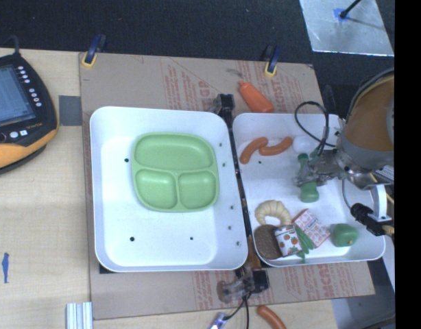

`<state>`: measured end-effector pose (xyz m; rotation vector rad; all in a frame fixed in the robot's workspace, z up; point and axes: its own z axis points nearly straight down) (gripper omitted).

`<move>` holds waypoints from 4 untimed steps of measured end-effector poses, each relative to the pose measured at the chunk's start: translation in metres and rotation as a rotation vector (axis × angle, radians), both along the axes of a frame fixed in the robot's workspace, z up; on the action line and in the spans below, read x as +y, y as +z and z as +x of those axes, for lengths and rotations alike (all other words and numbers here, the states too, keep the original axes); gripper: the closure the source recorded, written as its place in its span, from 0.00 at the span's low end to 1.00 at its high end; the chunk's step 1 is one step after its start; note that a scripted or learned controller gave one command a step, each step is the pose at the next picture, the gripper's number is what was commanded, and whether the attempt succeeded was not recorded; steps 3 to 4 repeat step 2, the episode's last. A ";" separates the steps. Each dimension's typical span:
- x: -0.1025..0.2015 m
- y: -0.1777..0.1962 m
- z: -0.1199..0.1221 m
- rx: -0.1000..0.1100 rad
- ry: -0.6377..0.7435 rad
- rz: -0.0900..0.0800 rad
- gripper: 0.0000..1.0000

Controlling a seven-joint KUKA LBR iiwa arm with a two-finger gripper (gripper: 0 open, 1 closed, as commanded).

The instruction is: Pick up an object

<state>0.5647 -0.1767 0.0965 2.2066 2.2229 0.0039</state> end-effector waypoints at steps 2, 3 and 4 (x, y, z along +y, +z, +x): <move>0.145 0.117 0.070 0.010 -0.001 0.006 1.00; 0.145 0.117 0.070 0.010 -0.001 0.006 1.00; 0.145 0.117 0.070 0.010 -0.001 0.006 1.00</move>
